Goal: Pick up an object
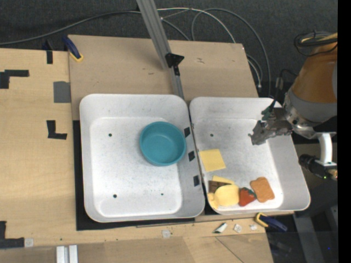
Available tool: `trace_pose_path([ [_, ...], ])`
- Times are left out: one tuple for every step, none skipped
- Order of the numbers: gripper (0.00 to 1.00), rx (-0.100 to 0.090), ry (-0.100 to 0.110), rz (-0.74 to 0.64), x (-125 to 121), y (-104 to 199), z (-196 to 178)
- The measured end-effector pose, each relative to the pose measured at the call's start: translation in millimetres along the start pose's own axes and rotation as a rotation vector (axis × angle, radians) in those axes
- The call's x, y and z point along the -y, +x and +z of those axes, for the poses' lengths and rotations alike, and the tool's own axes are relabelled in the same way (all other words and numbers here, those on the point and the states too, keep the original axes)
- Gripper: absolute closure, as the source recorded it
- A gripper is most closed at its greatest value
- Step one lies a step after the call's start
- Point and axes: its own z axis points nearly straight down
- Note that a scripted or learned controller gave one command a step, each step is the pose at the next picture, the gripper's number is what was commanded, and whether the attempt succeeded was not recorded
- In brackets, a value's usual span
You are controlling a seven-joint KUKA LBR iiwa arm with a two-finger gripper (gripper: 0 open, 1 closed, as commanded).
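The gripper [260,136] hangs above the right white bin [236,111]; whether its jaws are spread I cannot tell. A flat yellow square piece [212,160] lies near, untouched.

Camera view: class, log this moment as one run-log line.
gripper: over right bin, nothing seen held | teal bowl: left bin | yellow square: right bin
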Motion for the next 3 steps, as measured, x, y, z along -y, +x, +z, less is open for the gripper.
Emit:
trace_pose_path([
  [1.0, -0.002, 0.001, -0.005, -8.0, 49.2, -7.3],
  [1.0, -0.003, 0.002, -0.006, -4.6, 104.3, -13.2],
  [1.0, -0.002, 0.004, -0.005, -2.6, 159.7, 1.2],
])
